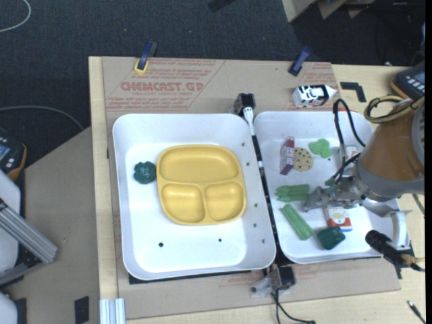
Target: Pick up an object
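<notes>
The counter (202,90) is a tan board with red lettering, clamped at its far edge, carrying two white bins side by side. Taking the right bin (270,123) as the landmark: at its near edge lies a dark green block (331,237), beside it a green stick (296,221) and a small red-and-white piece (338,220). Over its middle hangs the pincer (324,198); whether it is apart or together, I cannot tell. Farther in lie a green bunch (291,193), a cookie-like piece (302,158), a light green lump (320,147). Left of it, the other bin (128,130) holds a yellow divided plate (200,183) and a dark green ball (144,172). Beyond it, dark carpet (81,19).
</notes>
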{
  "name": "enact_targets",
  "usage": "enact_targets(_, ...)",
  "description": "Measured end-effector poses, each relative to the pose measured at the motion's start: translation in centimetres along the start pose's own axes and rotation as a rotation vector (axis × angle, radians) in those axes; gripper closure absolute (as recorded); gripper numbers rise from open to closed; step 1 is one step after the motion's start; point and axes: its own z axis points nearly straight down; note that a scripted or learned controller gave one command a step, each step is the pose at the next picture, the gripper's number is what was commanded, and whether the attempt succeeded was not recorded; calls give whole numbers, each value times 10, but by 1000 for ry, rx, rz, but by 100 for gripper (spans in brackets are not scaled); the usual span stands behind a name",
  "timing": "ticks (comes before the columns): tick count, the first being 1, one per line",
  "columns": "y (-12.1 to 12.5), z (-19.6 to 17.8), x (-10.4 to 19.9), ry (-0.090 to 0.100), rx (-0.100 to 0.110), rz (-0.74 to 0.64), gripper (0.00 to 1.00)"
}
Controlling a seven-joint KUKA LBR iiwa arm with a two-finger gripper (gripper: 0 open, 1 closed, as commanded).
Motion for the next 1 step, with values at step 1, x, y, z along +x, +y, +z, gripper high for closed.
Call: enact_targets(1,3,-14,-2,-6,-12,3,100)
